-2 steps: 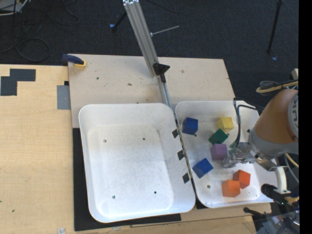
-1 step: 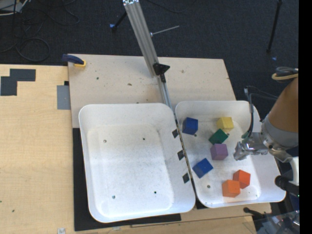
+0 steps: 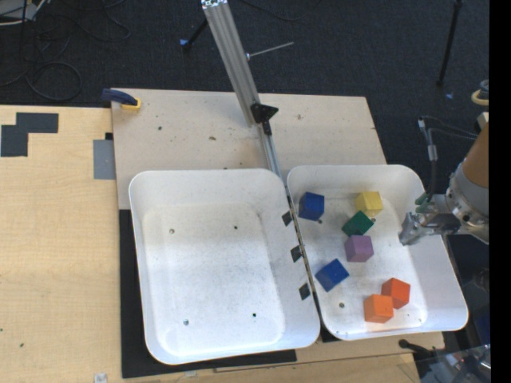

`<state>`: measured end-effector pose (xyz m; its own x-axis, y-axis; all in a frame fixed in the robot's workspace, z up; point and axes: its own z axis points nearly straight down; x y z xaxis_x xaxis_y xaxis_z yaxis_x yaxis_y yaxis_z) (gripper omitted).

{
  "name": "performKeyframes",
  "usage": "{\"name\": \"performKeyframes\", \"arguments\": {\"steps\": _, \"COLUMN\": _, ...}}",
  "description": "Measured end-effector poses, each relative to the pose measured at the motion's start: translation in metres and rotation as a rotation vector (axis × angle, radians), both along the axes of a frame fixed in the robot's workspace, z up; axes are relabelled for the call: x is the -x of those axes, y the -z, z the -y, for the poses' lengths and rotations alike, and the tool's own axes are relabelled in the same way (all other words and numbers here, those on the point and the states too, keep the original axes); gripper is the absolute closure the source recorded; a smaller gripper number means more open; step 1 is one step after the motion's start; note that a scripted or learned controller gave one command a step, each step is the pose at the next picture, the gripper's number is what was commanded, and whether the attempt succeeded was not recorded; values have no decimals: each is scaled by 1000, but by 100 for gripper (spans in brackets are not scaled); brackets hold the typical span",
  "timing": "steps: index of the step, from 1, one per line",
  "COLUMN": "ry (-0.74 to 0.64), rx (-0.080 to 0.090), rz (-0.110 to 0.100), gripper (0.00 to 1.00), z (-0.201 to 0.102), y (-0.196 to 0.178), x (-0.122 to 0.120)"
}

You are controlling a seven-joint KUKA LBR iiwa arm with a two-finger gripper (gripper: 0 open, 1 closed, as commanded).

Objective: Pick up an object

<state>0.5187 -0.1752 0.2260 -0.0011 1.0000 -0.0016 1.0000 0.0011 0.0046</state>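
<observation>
- The left bin (image 3: 160,194) is seen on the bench (image 3: 192,126), its floor speckled.
- A slanted aluminium bar (image 3: 235,62) is set behind the two bins.
- In the right bin (image 3: 399,174), seven cubes are scattered: two blue (image 3: 311,206) (image 3: 332,274), one green (image 3: 358,224), one yellow (image 3: 369,202), one purple (image 3: 358,248), one orange (image 3: 378,308), one red (image 3: 396,291).
- The gripper (image 3: 413,228) is held over the bin's right rim, apart from every cube; nothing is seen grasped, though its state cannot be told.
</observation>
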Motion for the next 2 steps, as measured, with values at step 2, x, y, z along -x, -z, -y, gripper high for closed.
{"name": "performKeyframes", "arguments": {"steps": 2, "ry": -3, "rx": -5, "rz": -8, "gripper": 100, "z": -51, "y": -13, "x": -4}}
